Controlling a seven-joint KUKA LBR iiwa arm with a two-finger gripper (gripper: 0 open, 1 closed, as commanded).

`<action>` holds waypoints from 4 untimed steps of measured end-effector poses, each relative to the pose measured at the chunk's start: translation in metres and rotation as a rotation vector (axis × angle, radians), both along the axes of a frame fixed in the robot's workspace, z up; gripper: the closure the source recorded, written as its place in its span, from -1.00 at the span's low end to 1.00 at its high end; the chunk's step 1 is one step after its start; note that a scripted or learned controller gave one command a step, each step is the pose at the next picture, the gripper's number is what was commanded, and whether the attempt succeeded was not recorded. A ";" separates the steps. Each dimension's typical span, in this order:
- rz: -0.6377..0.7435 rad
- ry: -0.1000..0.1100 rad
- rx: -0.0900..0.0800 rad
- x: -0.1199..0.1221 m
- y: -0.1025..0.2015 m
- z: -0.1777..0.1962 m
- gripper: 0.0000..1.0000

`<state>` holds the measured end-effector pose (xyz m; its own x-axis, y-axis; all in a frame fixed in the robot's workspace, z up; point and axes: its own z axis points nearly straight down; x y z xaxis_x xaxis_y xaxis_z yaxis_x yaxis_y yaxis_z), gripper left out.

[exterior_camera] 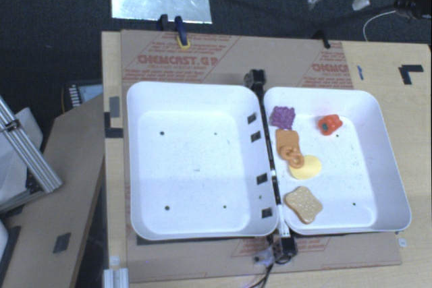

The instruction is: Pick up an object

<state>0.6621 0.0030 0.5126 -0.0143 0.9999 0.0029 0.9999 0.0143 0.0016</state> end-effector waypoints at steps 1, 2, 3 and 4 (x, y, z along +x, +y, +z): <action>-0.010 -0.002 -0.003 -0.002 -0.007 0.002 -1.00; -0.010 -0.002 -0.003 -0.002 -0.007 0.002 -1.00; -0.010 -0.002 -0.003 -0.002 -0.007 0.002 -1.00; -0.006 -0.006 -0.004 -0.001 -0.007 0.014 1.00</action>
<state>0.6609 -0.0037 0.5268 -0.0083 1.0000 -0.0007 0.9999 0.0083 0.0075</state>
